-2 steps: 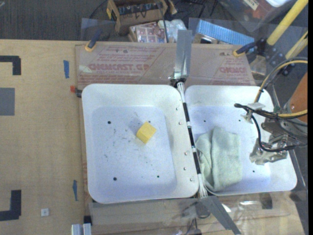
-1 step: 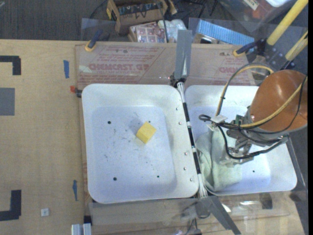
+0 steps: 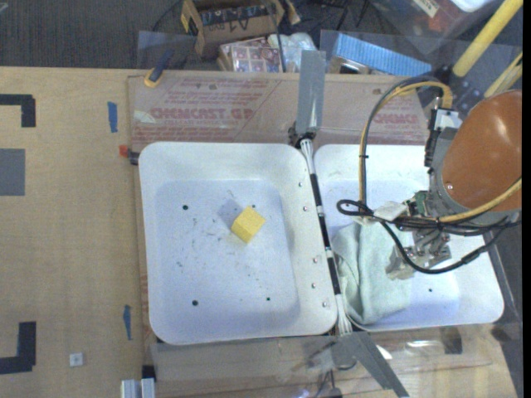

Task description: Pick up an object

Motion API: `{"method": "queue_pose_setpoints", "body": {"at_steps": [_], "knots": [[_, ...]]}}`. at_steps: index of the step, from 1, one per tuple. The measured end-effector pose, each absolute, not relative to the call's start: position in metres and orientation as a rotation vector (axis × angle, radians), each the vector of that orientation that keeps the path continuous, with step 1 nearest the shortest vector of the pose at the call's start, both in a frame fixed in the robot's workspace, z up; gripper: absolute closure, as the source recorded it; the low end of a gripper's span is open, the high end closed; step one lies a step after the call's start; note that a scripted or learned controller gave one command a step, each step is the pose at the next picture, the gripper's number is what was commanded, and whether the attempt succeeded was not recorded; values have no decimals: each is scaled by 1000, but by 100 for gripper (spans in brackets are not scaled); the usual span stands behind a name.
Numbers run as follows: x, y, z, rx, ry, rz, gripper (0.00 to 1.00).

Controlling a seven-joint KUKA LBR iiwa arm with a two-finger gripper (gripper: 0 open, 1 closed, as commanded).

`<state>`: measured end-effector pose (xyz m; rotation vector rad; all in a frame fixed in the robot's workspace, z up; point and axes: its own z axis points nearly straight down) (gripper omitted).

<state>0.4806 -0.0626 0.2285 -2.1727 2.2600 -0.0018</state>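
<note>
Looking down at a slant on the bench (image 3: 66,222): two shallow white bins side by side, a grey divider strip running between them.

Left bin (image 3: 166,305): one small yellow block (image 3: 247,224) lies near the middle of the floor, slightly toward the far side, turned at an angle to the bin walls. It casts a short grey shadow on its upper left. Nothing touches it. A few dark specks and faint scuff marks on the floor around it.

Right bin (image 3: 477,301): a pale greenish cloth (image 3: 369,272) lies crumpled against the divider side, reaching from mid-bin down to the near wall.

Arm (image 3: 489,152) reaches in from the right, orange band large in view, yellow and black cables looping out over the right bin. Gripper (image 3: 419,247) hangs low over the right bin, just at the right edge of the cloth. It is well apart from the yellow block, which sits across the divider in the other bin. Cables and wrist hardware crowd the tip; cannot tell how the gripper is set, or whether it touches the cloth.

Beyond the bins: a brown cardboard sheet (image 3: 216,110) with red lettering lies flat under their far edge. Behind that, a clutter of boxes and wire.
</note>
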Motion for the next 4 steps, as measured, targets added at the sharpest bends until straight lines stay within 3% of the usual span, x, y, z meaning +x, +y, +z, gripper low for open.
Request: {"method": "queue_pose_setpoints", "body": {"at_steps": [1,2,3,4], "knots": [[480,-126,165,-1899,2499,1,100],[480,-126,165,-1899,2499,1,0],[483,-102,90,-1609,2691,-12,0],[547,-99,151,-1708,2629,-1,0]]}}
